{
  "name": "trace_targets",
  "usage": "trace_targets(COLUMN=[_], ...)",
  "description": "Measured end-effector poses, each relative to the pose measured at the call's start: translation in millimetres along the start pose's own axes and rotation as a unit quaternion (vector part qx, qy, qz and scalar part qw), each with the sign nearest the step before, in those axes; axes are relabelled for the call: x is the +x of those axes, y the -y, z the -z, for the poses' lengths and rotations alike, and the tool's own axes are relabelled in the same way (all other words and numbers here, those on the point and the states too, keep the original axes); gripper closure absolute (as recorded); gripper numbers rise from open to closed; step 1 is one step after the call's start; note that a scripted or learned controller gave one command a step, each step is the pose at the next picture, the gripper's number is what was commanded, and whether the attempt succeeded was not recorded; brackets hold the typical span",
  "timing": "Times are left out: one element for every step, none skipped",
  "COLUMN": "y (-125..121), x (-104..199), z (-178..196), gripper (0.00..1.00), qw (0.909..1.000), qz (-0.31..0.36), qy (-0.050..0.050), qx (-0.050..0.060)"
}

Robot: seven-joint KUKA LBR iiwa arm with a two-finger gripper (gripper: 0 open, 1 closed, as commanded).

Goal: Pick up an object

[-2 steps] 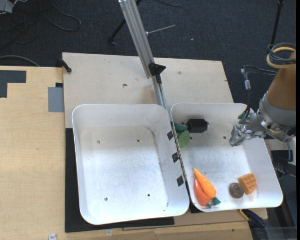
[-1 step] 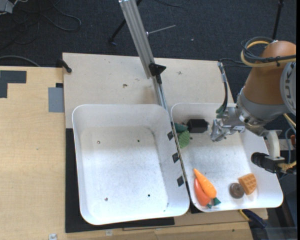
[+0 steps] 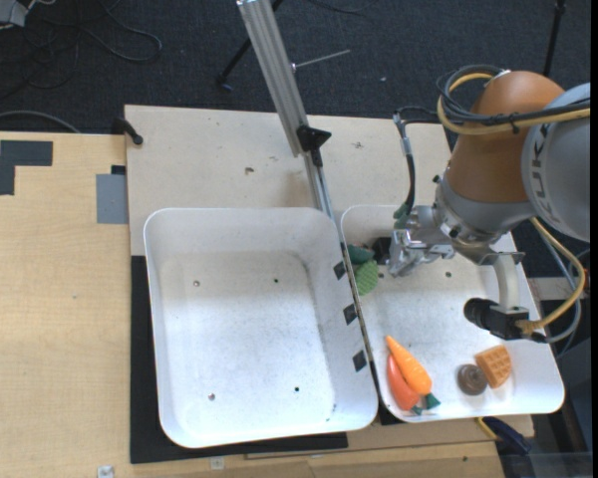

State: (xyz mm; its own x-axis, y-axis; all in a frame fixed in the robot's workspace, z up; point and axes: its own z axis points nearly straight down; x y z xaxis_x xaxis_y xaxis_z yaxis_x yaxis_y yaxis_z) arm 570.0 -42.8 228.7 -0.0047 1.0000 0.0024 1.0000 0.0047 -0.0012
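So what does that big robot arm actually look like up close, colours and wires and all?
The arm is bulky and rounded, with smooth grey shells and a large glossy orange band above the wrist. Dark lettering runs along the grey casing. Black and yellow cables loop over the orange part, and another black cable curves down beside it. The gripper at the tip is small, metallic and silvery.

Two bins side by side on bench (image 3: 209,157). Right bin (image 3: 538,391) held carrots (image 3: 407,371), waffle (image 3: 494,365), disc (image 3: 470,378) near front; leafy item (image 3: 363,272) at its left wall.
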Motion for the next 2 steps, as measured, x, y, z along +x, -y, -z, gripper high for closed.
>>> trace_targets(y=[-18.6, -24.7], x=[49.8, 93.1], z=[8.8, 1.0], gripper=[1.0, 1.0], qw=[1.0, 1.0], qz=[0.0, -0.001], qy=[0.001, 0.001], qx=[0.0, 0.001])
